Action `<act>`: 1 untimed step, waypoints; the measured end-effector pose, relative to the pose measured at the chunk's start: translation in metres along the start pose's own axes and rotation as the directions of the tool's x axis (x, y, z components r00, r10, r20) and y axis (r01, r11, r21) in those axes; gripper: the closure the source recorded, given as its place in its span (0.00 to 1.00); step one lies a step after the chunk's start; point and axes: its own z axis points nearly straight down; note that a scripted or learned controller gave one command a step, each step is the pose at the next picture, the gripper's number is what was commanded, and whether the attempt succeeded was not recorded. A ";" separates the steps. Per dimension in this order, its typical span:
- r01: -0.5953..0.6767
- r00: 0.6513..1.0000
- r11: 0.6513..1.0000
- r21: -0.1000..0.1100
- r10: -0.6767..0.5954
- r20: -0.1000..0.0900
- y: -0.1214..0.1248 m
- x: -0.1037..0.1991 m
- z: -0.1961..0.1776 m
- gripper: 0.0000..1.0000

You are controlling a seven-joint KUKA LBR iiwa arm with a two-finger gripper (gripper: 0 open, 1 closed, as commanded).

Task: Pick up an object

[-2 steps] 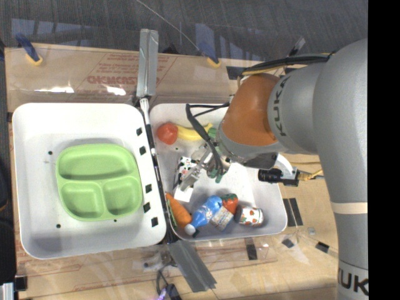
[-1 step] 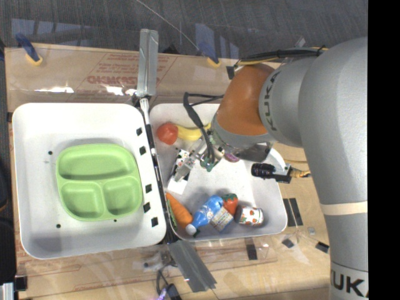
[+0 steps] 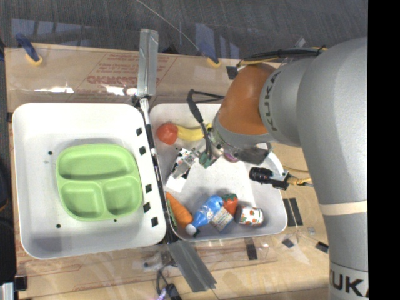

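My gripper (image 3: 185, 162) hangs low in the right bin (image 3: 272, 200), near its left wall, under the orange wrist band (image 3: 247, 102). Just behind it lie a red ball-like fruit (image 3: 167, 133) and a yellow banana (image 3: 190, 132). A small green piece (image 3: 207, 160) shows right beside the gripper; I cannot tell whether it is held. Along the bin's near side lie an orange carrot (image 3: 179, 210), a blue bottle (image 3: 207, 212), a small red item (image 3: 231, 201) and a red-and-white can (image 3: 250, 216).
The left bin (image 3: 31, 167) holds a green compartment tray (image 3: 99, 181). A metal divider bar (image 3: 147, 61) runs between the bins. The grey arm (image 3: 325, 124) covers the right bin's far right part.
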 end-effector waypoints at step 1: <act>0.097 0.995 0.995 -0.012 -0.096 0.022 -0.053 0.038 -0.004 0.00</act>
